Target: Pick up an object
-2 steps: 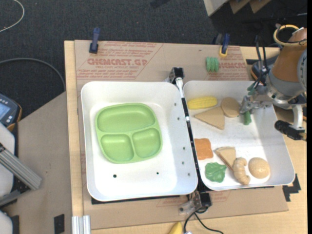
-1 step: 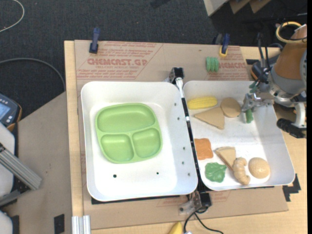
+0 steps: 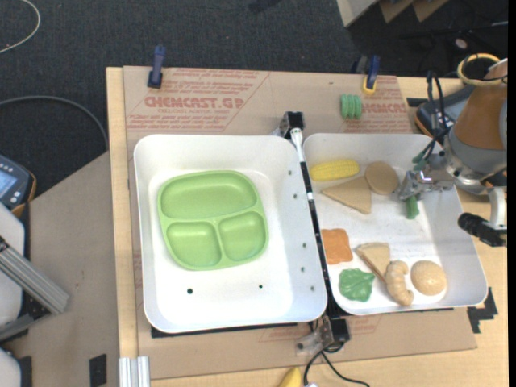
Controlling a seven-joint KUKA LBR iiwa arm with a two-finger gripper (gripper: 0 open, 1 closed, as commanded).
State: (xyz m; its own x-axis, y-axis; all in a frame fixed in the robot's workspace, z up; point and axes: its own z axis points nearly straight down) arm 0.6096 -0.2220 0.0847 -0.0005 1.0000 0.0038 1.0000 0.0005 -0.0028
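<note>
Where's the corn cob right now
The corn cob lies in the right bin, at its far left corner by the divider between the bins, just left of the tan wedge.

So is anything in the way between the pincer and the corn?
Partly. The pincer hangs at the right bin's far right, and a tan wedge piece lies between it and the corn. Coming down from above, nothing visible covers the corn.

Dark carpet floor (image 3: pixel 201 22), cardboard-topped bench (image 3: pixel 242 95)
</note>
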